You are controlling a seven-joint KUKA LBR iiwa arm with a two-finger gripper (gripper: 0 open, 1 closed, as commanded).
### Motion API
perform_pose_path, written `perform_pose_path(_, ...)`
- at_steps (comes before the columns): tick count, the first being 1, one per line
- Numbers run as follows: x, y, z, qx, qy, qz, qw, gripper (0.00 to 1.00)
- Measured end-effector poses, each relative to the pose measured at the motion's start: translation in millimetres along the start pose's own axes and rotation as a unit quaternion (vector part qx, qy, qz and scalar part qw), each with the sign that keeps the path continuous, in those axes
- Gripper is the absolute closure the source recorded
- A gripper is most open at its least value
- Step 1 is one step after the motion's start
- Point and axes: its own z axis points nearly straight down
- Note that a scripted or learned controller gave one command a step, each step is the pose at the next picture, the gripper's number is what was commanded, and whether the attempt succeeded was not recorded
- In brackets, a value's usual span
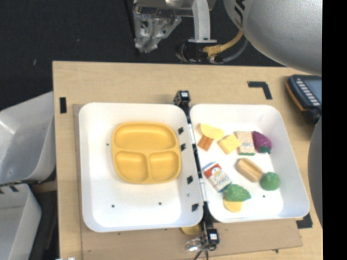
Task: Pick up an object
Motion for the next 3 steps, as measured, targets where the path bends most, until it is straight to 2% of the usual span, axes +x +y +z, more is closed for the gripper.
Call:
perform_pose_path(1,-15,-8,18,0.002,-0.003,0.005,1.0000,1.00)
perform_pose_path(2,-51,-50,85,0.009,-0.004,0.008,0.9999,1.00)
perform_pose_path(3,19,-74,167,0.009,-0.003,0.003,1.0000,1.00)
